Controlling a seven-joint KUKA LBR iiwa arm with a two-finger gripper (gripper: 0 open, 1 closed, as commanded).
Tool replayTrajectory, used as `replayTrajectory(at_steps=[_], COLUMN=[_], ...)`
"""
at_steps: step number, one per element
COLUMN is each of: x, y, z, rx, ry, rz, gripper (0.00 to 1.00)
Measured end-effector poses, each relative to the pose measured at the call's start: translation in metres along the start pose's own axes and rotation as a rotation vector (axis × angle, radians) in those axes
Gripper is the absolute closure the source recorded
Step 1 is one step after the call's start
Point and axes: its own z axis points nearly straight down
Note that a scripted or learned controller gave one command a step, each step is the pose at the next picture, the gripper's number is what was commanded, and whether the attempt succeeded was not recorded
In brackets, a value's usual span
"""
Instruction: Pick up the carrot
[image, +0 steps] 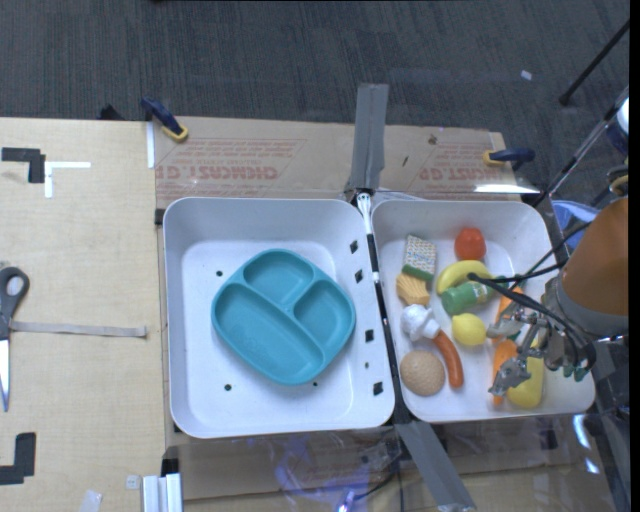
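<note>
The carrot is a small orange piece lying near the right bin's right wall, partly covered by the gripper. My gripper hangs low over it, reaching in from the right. One finger shows just above the carrot and the other just below it, so the fingers stand apart on either side of it. The gripper looks open, and the carrot rests in the bin between the fingers.
Packed around the carrot are a lemon, a yellow piece, a sausage, a bread roll, a banana, a green item and a tomato. The left bin holds a blue divided plate.
</note>
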Motion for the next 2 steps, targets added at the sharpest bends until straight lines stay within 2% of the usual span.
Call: replayTrajectory(at_steps=[1, 2], x=[-0.046, -0.048], y=[0.018, 0.018], z=[0.011, 0.000], rx=[0.000, 0.001], ry=[0.006, 0.001], rz=[0.227, 0.223], gripper=[0.00, 1.00])
